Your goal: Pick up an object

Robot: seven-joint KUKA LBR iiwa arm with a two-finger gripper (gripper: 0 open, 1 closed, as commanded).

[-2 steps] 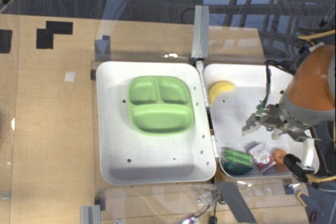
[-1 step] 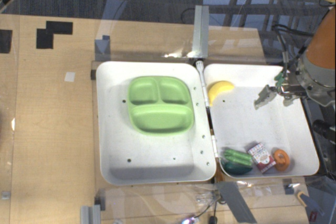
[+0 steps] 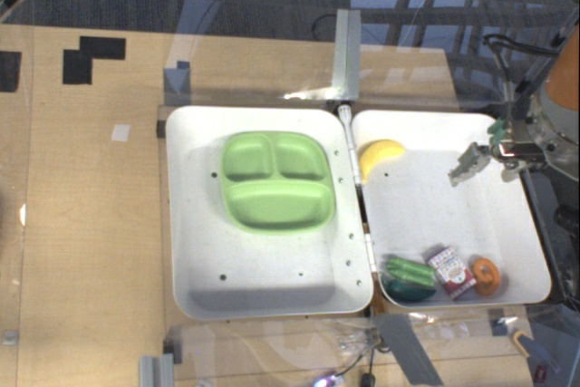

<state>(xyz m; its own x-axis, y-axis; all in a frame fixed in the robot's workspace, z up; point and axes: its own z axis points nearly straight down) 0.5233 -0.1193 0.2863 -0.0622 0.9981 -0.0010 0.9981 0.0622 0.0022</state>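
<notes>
My gripper (image 3: pixel 489 169) hangs over the right side of the right bin (image 3: pixel 426 204), reaching in from the right, open with nothing between its fingers. A yellow banana-like fruit (image 3: pixel 381 155) lies at the bin's far left corner, well left of the gripper. Along the near edge lie a green vegetable (image 3: pixel 408 276), a small red and white carton (image 3: pixel 450 272) and an orange ring-shaped item (image 3: pixel 485 275), all below the gripper and apart from it.
The left bin (image 3: pixel 195 222) holds a green divided plate (image 3: pixel 275 180). A metal post (image 3: pixel 348 50) stands behind the divider between the bins. The arm's body (image 3: pixel 557 118) and cables fill the right edge.
</notes>
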